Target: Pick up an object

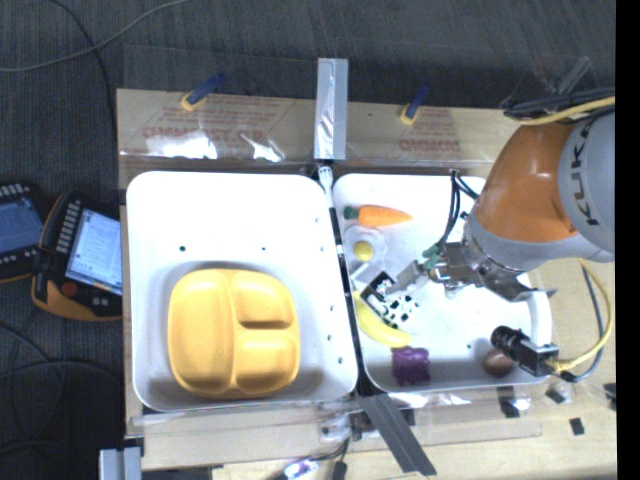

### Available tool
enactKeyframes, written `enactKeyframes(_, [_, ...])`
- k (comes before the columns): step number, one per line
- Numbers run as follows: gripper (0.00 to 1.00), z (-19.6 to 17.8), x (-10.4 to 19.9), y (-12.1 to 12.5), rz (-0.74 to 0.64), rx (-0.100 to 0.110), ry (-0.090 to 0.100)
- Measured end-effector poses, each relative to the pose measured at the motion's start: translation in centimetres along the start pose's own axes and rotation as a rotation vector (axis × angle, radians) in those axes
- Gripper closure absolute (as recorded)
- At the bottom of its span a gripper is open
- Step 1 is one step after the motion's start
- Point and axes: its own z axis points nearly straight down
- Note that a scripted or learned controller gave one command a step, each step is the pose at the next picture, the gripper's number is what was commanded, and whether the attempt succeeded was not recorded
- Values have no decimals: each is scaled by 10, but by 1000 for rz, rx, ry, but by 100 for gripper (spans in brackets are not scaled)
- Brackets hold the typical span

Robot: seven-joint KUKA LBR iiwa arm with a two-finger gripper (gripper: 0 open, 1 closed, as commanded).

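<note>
We judge this to be the approach step: our two-finger gripper (385,298) is down in the right-hand shallow white bin (440,190), hovering over or touching the curved yellow plastic banana (384,331), and whether its fingers are wide or narrow we cannot tell. Near it lie an orange plastic carrot (383,215), a white fried-egg toy with a yellow yolk (362,247) and a purple grape-like piece (410,364), while a yellow moulded divided tray (234,328) sits in the left bin. Next, we think, it should close on the banana and lift straight up.
</note>
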Motion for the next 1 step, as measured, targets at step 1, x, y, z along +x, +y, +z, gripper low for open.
enactKeyframes(1, [0,89,-16,3,-42,-9,-4])
